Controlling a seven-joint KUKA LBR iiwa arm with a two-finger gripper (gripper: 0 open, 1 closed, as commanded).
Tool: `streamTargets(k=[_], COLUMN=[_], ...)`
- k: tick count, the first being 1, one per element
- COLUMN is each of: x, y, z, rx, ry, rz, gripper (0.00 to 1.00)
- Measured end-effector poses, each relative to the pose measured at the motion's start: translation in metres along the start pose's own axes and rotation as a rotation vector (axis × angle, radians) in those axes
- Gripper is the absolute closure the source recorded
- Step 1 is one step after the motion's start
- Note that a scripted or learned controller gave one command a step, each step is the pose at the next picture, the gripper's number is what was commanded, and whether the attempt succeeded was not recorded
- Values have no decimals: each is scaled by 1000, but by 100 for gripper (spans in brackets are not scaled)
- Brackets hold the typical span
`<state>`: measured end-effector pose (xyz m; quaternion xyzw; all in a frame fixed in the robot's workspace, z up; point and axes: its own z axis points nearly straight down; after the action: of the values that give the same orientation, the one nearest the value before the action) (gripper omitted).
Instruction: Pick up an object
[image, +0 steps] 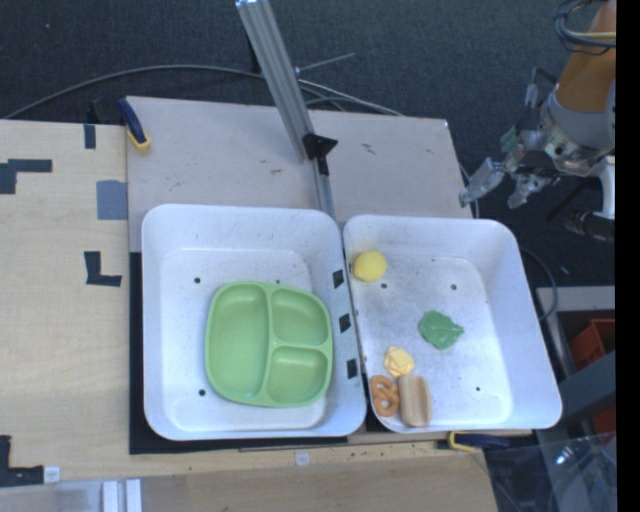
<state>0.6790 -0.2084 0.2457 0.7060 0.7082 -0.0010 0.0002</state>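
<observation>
Hovering gripper (497, 186): fingers spread, holding nothing, beyond the right bin (520, 262) far corner.
Left bin (160, 300): green divided plate (269, 344).

Left bin (160, 330): divided plate (268, 343), centre. Right bin (505, 300): ball (369, 266) at far-left corner; leaf-shaped piece (440, 329) mid-bin; pretzel (383, 395) and bread roll (414, 399) touching at near-left corner.

Arm enters at upper right, grey links with the orange band at the very top edge. Wrist angles down and left. Gripper (497, 188) hangs off the wrist's lower left, two fingers spread apart, nothing between them. One fingertip (472, 190) points down-left, the other sits just right of it.
</observation>
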Motion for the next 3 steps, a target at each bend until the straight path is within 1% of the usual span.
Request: streamTargets(k=[1,2,3], x=[0,3,13], y=[0,1,-4], z=[0,65,118], rx=[1,6,6], ry=[0,2,2], rz=[0,0,1], gripper=[0,0,0])
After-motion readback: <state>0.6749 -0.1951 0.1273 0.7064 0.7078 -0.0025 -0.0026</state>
